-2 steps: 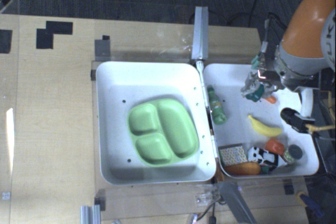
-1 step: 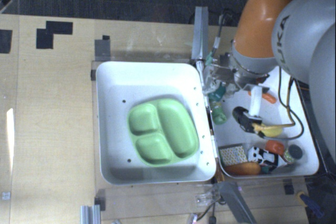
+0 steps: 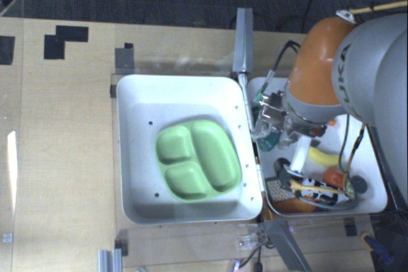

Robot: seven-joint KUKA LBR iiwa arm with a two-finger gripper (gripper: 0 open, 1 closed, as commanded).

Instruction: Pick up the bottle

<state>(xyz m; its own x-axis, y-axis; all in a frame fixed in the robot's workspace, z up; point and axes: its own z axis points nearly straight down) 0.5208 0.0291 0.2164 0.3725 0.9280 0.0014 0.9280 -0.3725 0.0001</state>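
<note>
Holding a green tray [image 3: 199, 158], the left bin [image 3: 134, 137] faces the cluttered right bin [image 3: 376, 200]; gripper [image 3: 266, 130] state unclear

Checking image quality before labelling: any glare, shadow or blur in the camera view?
Camera view: glare washes the left bin's rim; the green tray is sharp with soft shading; the arm shadows the cluttered right bin, so the items under the pincer blur together.

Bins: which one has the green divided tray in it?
The left bin. The green three-compartment tray lies on its floor; the right bin holds a pile of small items under the arm.
</note>
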